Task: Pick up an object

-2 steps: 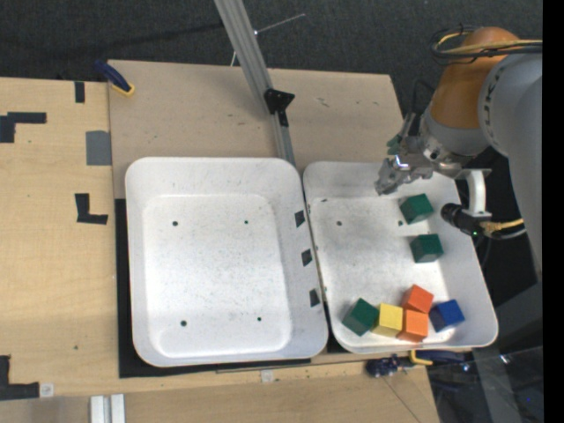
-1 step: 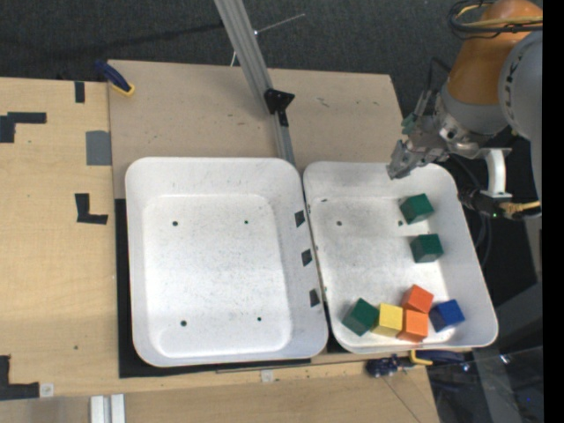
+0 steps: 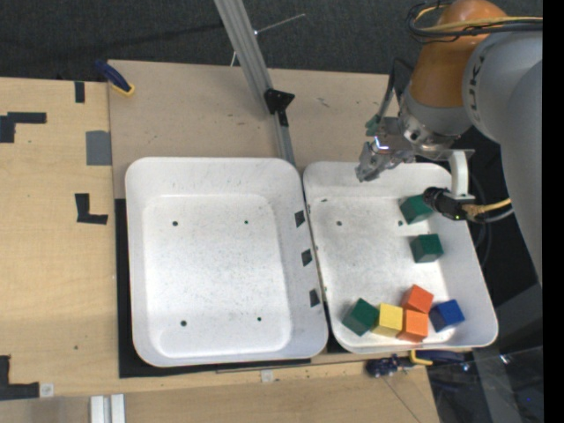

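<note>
The right bin [image 3: 352, 263] holds several small blocks. Two green blocks [image 3: 415, 208] [image 3: 426, 248] lie near its right wall. Along its near edge sit a dark green block [image 3: 359, 316], a yellow block [image 3: 390, 318], two orange blocks [image 3: 419, 299] [image 3: 413, 324] and a blue block [image 3: 447, 314]. My gripper [image 3: 372, 166] hangs over the far edge of the right bin, left of the upper green block, with nothing seen between its fingers.
The left bin [image 3: 216, 258] lies beside the right one. A slanted metal pole [image 3: 251, 51] crosses the bench behind the bins. A blue and yellow tool [image 3: 115, 76] rests at the bench's far left. The arm's grey body [image 3: 507, 69] looms over the right side.
</note>
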